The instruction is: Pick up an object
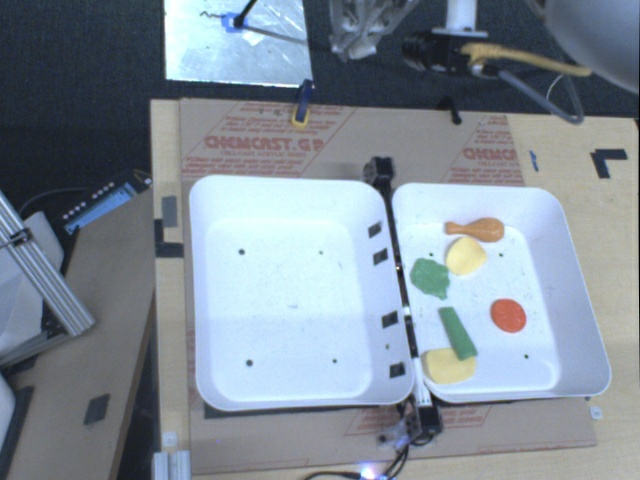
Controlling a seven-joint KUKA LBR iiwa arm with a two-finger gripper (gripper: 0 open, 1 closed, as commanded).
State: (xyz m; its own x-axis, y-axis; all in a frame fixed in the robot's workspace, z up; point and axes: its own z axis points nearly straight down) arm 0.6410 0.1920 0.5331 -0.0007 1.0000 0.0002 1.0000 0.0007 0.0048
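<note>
1. Plainly at the opening step: nothing lifted, claw (pixel 362 30) parked high at the top edge of the view, well beyond the back of the counter (pixel 250 133) and well apart from both bins.
2. Cannot tell how far the claw stands open; translucent and blurred against the dark floor, nothing visible in its grip.
3. Candidates all lying in the right bin (pixel 575 268): orange drumstick (pixel 476 229) near the back, pale yellow lump (pixel 465 256) just in front of it, dark green piece (pixel 431 277) beside that toward the hinge.
4. Further forward: orange-red disc (pixel 508 315) lying alone, green bar (pixel 458 332) tilted with its lower end touching or overlapping a yellow piece (pixel 449 367) in the front corner.
5. Left bin (pixel 210 298) bearing no pickable thing.
6. Next move, by judgement: travel over the right bin, choose one item, descend with jaws wide.
7. Likely easiest: the disc, free on every side; likely hardest: the bar and yellow piece, crowded close to the wall.
</note>
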